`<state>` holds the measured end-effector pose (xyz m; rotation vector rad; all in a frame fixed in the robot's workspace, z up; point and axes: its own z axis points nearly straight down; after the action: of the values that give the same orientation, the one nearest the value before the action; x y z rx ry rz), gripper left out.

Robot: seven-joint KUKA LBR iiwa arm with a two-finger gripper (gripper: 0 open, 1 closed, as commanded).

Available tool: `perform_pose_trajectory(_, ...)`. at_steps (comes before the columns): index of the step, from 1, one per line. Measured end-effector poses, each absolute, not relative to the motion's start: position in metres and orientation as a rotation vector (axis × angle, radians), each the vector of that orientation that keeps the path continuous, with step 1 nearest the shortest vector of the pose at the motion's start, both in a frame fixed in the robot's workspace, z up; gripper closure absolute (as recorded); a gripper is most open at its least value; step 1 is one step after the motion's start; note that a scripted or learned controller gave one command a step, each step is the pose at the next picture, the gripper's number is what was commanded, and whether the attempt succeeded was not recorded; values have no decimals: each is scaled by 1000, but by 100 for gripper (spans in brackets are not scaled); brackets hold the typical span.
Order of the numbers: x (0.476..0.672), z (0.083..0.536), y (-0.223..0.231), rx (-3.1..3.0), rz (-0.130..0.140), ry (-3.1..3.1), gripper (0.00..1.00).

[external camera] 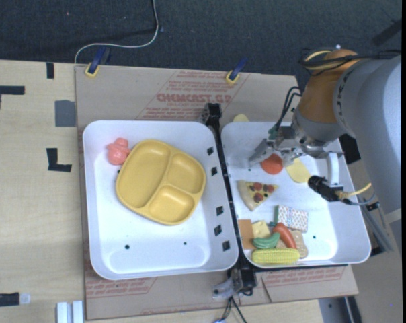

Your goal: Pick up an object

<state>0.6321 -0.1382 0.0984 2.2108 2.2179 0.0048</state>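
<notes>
At the upper middle of the right bin (351, 247), the gripper (273, 155) sits low over a red tomato-like toy (272, 165). Whether it grips the toy, I cannot tell. Judged step: grasping; next calls for a firm close and straight lift.

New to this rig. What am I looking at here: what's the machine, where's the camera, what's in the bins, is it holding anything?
One picture, from a fixed camera above the bench, looking down at a slant. The grey machine with the orange band is a robot arm reaching in from the picture's right; its gripper is low over the right bin, right at a red round toy. I can't tell whether it actually grips it. The right bin also has a pizza slice toy, a pale yellow piece, and a pile of toy food including a corn cob. The left bin holds a yellow divided plate and a pink toy.
</notes>
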Motion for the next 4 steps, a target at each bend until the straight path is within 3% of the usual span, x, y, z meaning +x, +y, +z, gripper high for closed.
perform_pose_trajectory(1,632,108,-138,2211,5,2220,100)
perform_pose_trajectory(2,632,108,-138,2211,4,2220,0)
perform_pose_trajectory(4,656,86,-174,2218,3,2222,0)
